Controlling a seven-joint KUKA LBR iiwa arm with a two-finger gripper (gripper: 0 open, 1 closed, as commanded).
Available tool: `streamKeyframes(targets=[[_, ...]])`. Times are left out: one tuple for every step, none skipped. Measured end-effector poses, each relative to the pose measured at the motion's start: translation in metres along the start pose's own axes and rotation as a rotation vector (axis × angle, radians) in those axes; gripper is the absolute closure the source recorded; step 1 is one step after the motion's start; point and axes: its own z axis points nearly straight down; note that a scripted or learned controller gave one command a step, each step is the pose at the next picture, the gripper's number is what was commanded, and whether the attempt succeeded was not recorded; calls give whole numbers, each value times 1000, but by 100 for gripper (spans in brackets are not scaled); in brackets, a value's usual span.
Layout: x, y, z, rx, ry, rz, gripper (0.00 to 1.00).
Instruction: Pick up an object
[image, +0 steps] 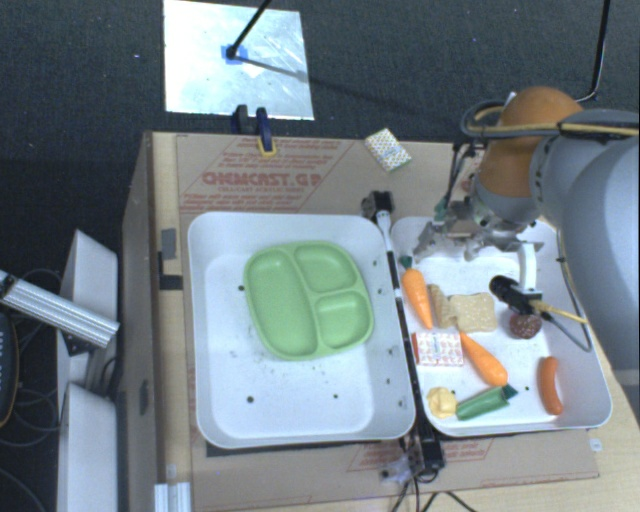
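My gripper (462, 247) hangs over the back of the right bin (590, 400), open, with nothing between its fingers. In front of it lie an orange carrot (415, 297), a slice of bread (474, 312) and a small brown roll (437, 303). Further forward are a red-and-white packet (437, 348), a second carrot (484, 361), a green pickle (483, 402), a yellow piece (441, 402) and a red sausage (549, 384). A dark brown ball (524, 324) sits right of the bread.
The left bin (230, 400) holds a green divided plate (308, 298). A small patterned block (387, 149) lies on the cardboard behind the bins, near a blue clamp (262, 128). The arm fills the upper right.
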Motion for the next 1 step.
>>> streamKeyframes(targets=[[-29,-1,11,3,-1,2,0]])
